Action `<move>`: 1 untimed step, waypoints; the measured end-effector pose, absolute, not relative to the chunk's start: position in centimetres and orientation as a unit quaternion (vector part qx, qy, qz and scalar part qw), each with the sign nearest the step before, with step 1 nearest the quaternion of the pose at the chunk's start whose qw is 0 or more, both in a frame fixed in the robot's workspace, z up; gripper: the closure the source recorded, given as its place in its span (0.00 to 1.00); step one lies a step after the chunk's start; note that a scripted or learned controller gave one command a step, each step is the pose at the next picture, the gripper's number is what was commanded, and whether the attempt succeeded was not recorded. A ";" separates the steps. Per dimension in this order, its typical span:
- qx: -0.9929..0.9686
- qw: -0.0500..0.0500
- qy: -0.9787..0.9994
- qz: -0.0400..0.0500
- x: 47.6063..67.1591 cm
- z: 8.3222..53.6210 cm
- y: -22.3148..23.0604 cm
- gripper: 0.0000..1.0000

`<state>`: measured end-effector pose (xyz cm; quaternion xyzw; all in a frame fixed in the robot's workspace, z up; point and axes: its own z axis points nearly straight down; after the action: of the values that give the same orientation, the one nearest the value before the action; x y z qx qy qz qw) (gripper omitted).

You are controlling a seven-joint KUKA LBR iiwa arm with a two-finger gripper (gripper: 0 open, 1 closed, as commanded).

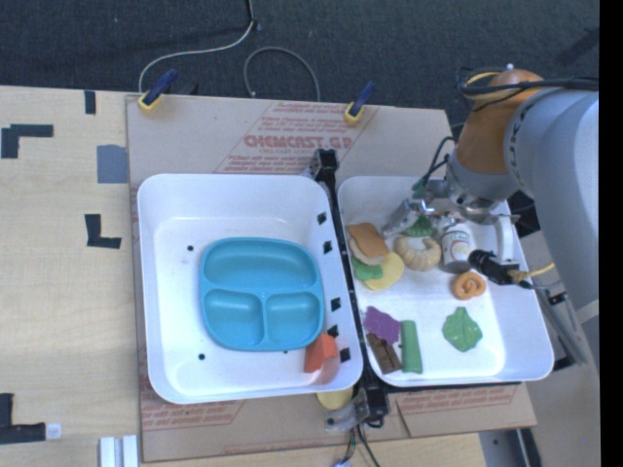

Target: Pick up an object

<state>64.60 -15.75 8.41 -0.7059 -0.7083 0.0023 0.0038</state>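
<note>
The big grey arm (545, 154) with the orange band is reaching in from the right and leaning over the right bin (516, 363). Its claw (421, 212) is hanging low over the back part of that bin, right by a little pile of toy food. I cannot tell how the claw is standing, because the metal parts are all bunched up and hard to make out.

Just under the claw, a tan ring like a bagel (421, 251) is lying next to a toy burger (367, 242). The burger is sitting on something yellow and green (380, 273). A small white can (457, 242) is lying just right of the ring, and an orange curly piece (468, 285) is resting a bit nearer the front. A green leafy piece (461, 330) is lying toward the front right. A purple piece (383, 324), a green stick (410, 346) and a brown piece (384, 356) are sitting close together near the front left of that bin.

The left bin (165, 212) is holding a blue tray (260, 293) with three parts. An orange piece (317, 354) is lying by the tray's front right corner.

Both bins are sitting side by side on a brown board (282, 144) on the table (58, 290).
</note>
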 end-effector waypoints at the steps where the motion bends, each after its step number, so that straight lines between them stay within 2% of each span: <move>1: -0.708 -0.005 -0.706 -0.001 65.9 16.9 -22.8 0.00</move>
<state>65.95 -22.81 16.93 -0.7079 -0.7063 -0.0007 -0.0049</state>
